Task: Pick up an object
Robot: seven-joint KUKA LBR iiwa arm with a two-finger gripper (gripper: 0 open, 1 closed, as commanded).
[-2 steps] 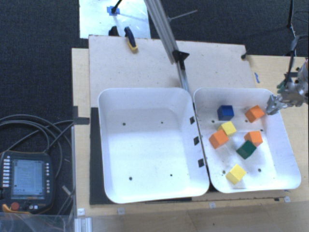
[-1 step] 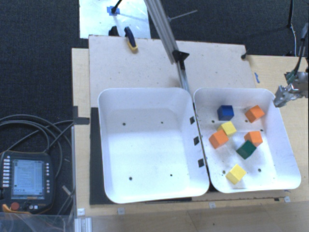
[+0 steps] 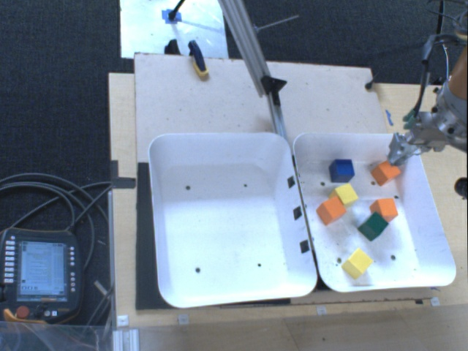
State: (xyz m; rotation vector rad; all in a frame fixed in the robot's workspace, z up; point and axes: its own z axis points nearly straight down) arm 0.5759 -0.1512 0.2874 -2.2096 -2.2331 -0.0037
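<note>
Left of the jaws, across the divider, the left bin holds no blocks. In the right bin, below-left of the jaws, lie a blue cube, yellow cube and green cube. The jaws sit at the bin's upper right, touching or just above an orange cube; their spread cannot be told. A sound grasp probably needs centring over this cube before closing and lifting straight.

Arm cut off by right edge; only wrist and cabling visible. Gripper overlaps top of an orange cube; contact unclear. Teach pendant screen too small to read.
</note>
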